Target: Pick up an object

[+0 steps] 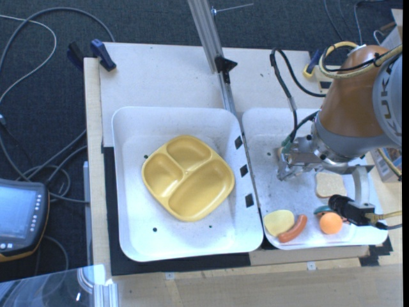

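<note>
Orange ball (330,223), sausage (292,229) lie below-right of our gripper (285,165), near bin's (268,121) front edge; finger state we cannot tell

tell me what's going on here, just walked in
A grey and orange robot arm reaches in from the right, its gripper low over the floor of the right bin with nothing visibly held. Near that bin's front edge lie a yellow slice, a red sausage and an orange ball; a pale slice sits under the arm. The left bin holds a yellow divided plate.
</note>
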Robot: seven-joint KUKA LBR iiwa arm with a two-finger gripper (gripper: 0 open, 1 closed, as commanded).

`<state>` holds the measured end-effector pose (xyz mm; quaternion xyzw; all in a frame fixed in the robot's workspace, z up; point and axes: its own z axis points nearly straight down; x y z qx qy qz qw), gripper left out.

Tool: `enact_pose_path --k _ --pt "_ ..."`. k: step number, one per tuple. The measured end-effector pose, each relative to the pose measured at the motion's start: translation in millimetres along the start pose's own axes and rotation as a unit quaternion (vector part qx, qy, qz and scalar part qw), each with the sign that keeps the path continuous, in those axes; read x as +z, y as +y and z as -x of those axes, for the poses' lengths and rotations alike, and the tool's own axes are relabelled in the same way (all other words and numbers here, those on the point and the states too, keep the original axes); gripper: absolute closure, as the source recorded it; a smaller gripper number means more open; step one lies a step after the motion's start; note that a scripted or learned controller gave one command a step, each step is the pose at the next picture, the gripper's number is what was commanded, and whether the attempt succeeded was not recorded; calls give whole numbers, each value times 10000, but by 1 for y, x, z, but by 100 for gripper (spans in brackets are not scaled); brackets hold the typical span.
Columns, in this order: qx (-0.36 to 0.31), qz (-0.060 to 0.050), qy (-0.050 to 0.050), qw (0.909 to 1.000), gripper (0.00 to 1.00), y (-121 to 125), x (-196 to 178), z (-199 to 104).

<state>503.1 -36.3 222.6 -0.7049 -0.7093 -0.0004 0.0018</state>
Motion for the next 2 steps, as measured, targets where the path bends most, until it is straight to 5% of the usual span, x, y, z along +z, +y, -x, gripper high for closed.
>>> enact_pose_path --k 2 --pt "-5 14 -3 10000 100 32 -1 -101"
